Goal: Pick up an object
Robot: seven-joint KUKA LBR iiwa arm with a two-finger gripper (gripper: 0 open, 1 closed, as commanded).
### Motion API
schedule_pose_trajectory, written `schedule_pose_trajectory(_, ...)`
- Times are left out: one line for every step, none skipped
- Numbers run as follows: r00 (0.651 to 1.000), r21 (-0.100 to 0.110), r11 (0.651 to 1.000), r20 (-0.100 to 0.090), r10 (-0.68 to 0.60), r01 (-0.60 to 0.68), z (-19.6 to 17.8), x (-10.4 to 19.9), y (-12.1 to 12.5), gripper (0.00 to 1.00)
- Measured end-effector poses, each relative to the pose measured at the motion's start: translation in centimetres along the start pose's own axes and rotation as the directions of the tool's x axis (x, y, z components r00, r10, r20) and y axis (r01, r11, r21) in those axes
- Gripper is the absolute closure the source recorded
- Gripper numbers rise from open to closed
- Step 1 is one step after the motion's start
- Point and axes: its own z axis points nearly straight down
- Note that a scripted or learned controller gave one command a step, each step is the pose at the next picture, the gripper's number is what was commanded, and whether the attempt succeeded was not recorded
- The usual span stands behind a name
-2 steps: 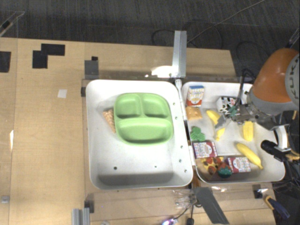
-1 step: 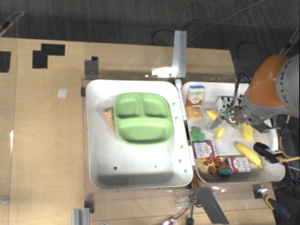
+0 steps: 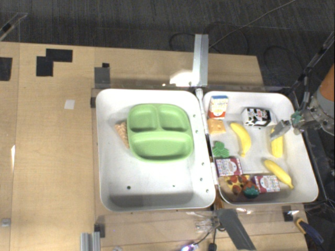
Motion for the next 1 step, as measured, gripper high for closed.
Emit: schedule_pose_trajectory(1.0,-0.009,1.0,0.004,-0.017,0.017,9.5,5.43,1.11,0.0)
